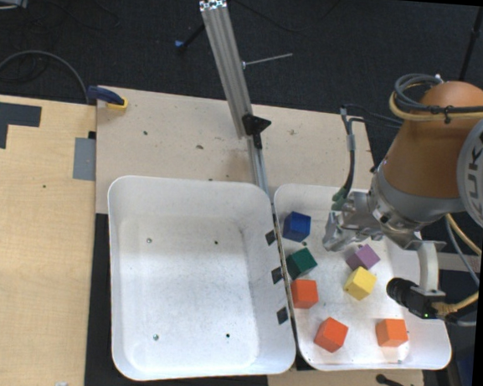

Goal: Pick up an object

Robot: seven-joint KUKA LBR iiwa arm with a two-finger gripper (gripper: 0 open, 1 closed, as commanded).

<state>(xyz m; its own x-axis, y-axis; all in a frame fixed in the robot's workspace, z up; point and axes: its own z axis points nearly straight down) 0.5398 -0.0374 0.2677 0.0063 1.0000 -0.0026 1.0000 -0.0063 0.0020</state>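
Camera view: grey metal gripper (345,232) low in right white bin (429,351), just beside small purple block (363,257); grip can't be told. Black letters "UK" on grey arm (479,171).

Left bin (138,221): white, faintly speckled with dark dots.
Right bin (429,351): white.
Cubes in the right bin: one blue (296,226), one dark green (302,261), one purple (363,257), one yellow (360,283), three orange, at lower centre (304,293), bottom centre (331,334) and lower right (391,333).
Bench (19,236): pale wood at left with dark blue-grey inlaid shapes at the upper left of the frame; a lighter beige board behind the bins.
Rail (228,61): silver metal, black bracket, checkered tip.
Clamp (107,96), upper left: blue with yellow tip.
Arm (434,154): orange band, grey shell.
End effector (343,230): grey metal.
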